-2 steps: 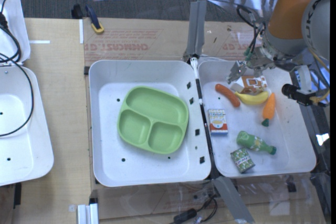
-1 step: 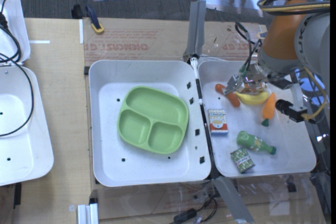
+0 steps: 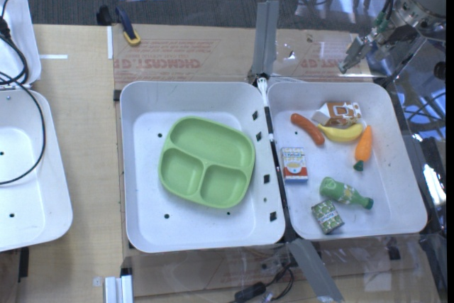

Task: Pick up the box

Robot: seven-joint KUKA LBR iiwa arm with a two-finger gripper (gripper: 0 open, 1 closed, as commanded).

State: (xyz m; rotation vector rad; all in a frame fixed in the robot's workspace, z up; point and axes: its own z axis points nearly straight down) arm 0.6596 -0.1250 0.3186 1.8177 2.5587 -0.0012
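The gripper (image 3: 358, 53) hangs beyond the far right corner of the right bin (image 3: 404, 152), above the bench and well apart from everything in the bin; it has hold of nothing, and I cannot tell how far apart it stands. The box (image 3: 294, 164), white and red, lies flat near the right bin's left wall, between the sausage (image 3: 308, 129) farther back and the green bottle (image 3: 345, 194) and green carton (image 3: 327, 216) nearer the front. A banana (image 3: 342, 133), a carrot (image 3: 362, 146) and a brown packet (image 3: 342, 112) lie toward the back, and the left bin (image 3: 135, 174) bears a green tray (image 3: 206, 162).
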